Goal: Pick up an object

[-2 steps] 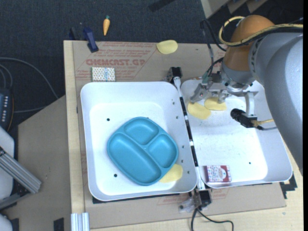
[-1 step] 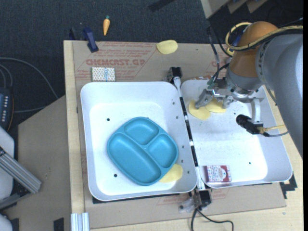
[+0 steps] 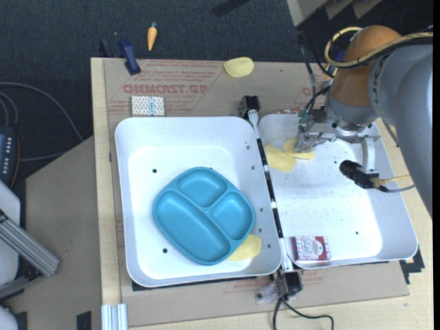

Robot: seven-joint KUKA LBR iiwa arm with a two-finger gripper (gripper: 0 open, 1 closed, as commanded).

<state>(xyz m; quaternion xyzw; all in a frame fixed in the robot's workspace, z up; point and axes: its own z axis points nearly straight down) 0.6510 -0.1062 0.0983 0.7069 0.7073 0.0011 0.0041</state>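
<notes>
My gripper is low over the far left part of the right bin, with the grey arm and its orange band behind it to the right. Right under it lies a pale yellow flat piece, which it seems to touch. A second, larger yellow piece lies just left of that, near the bin's left wall. At the bin's near edge sits a red and white packet. The left bin holds a blue divided plate, and another yellow piece peeks out from the plate's near right edge.
On the bench behind the bins lie a yellow piece, a patterned packet and a blue clip. A small carrot toy lies on the floor beyond. A black cable plug hangs from the arm over the right bin.
</notes>
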